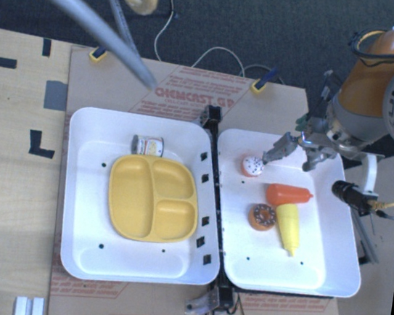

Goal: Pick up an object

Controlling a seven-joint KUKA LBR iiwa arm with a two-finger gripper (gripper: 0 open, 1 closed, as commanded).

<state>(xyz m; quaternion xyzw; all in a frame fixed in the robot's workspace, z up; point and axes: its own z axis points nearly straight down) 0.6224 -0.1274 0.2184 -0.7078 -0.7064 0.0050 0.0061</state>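
My gripper (294, 154) hovers over the far part of the right bin (326, 271), its two fingers spread apart and nothing between them. Just left of the left fingertip lies a small white and pink spotted ball (252, 166). Below the gripper, in the bin's middle, rest an orange carrot (289, 195), a yellow banana-like piece (288, 227) and a chocolate doughnut (263, 217). The left bin (75, 238) holds a yellow divided plate (153, 198) and a small tin can (148, 145) lying on its side behind the plate.
A black divider (210, 184) runs between the two bins. Both bins sit on a cardboard sheet (192, 94) on the wooden bench. A grey pole (73, 2) crosses the upper left.
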